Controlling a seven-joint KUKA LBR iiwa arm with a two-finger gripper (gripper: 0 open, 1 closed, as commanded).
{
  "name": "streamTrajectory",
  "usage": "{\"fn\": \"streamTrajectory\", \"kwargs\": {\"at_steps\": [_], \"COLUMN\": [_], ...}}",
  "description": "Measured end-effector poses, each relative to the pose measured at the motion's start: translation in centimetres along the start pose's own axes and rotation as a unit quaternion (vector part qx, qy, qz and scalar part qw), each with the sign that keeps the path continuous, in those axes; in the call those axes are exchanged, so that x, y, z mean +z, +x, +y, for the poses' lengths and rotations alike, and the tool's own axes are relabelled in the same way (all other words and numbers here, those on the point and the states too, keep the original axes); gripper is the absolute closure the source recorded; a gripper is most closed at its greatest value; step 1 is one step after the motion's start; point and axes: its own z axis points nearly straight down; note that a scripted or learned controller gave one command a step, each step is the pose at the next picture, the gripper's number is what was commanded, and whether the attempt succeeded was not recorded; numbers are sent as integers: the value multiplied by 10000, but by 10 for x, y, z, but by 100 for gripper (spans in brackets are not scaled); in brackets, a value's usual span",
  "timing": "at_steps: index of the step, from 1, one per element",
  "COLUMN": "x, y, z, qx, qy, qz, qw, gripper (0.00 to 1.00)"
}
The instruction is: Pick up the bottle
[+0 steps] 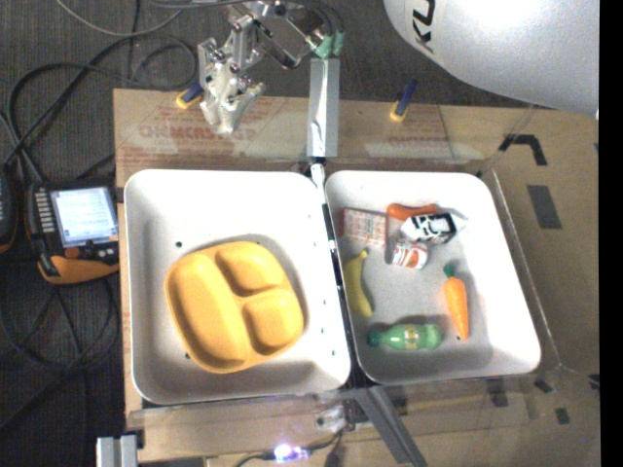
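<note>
**Green bottle waits in the right bin while I hang above the bench's far edge**

The bottle (406,337) is small, green and clear-looking, and lies on its side near the front edge of the right bin (506,290), neck pointing left. Just beside it on the right stands an orange carrot (457,303), running front to back, its lower tip close to the bottle's base. To the upper left lies a yellow banana (358,284), along the bin's left wall, its lower end near the bottle's cap. Further back in the same bin sit a small can-like container (409,255) with a red end, a dark-and-white package with an orange top (425,222), and a flat printed packet (363,227).

The left bin (156,212) holds a yellow divided tray (237,305).

I, the gripper (226,88), am well apart from all this, above the cardboard beyond the left bin's back edge. My jaws hold nothing and touch nothing; how far apart they stand I cannot tell from this angle.

I judge the task to be at its start: the approach is not yet made. The next move calls for crossing to the right bin, lining my jaws across the bottle's narrow width, and descending without nudging the carrot or banana.
</note>
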Motion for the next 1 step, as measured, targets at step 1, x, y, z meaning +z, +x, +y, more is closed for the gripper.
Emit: {"fn": "streamTrajectory", "kwargs": {"at_steps": [1], "x": [-10], "y": [-1], "z": [1], "qx": [1], "qy": [-11], "qz": [-32], "qw": [10000], "gripper": [100]}}
